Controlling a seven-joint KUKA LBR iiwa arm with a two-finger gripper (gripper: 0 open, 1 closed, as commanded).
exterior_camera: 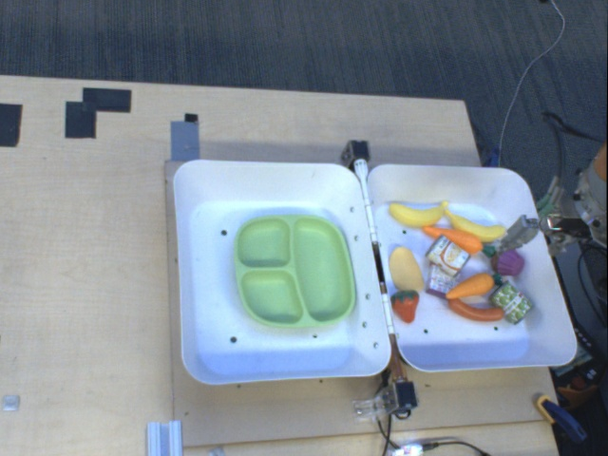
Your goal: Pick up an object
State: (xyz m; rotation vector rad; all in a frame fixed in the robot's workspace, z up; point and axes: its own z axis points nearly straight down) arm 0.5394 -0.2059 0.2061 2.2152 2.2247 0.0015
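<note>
The table (85, 255) is a light wood top with a few dark squares stuck along its far left side, and behind it the floor is dark blue-grey carpet (285, 17) with a thin cable (532, 65) trailing down at the upper right. Two shallow white bins sit side by side in the middle. The left bin (204, 350) carries just a green divided tray (294, 271) with three compartments, lying flat. The right bin (475, 350) is where all the pickable stuff is, bunched toward its middle and right: two yellow bananas (416, 215) near the far wall, an orange carrot (454, 237) just under them, a small printed carton (445, 259), a pale yellow lemon-ish piece (407, 268) beside the divider, a red strawberry (406, 304) right below that, a purple item (509, 263), another carrot (472, 287) lying on a red-orange sausage shape (475, 312), and a green patterned thing (513, 302) touching the end of it. The pieces are packed tight, many touching or overlapping. The gripper (521, 231) pokes in from the right edge over the right bin, just above the purple item and next to a banana's tip; too small and blurry to tell if the jaws are apart or together, and nothing is visibly held.
</note>
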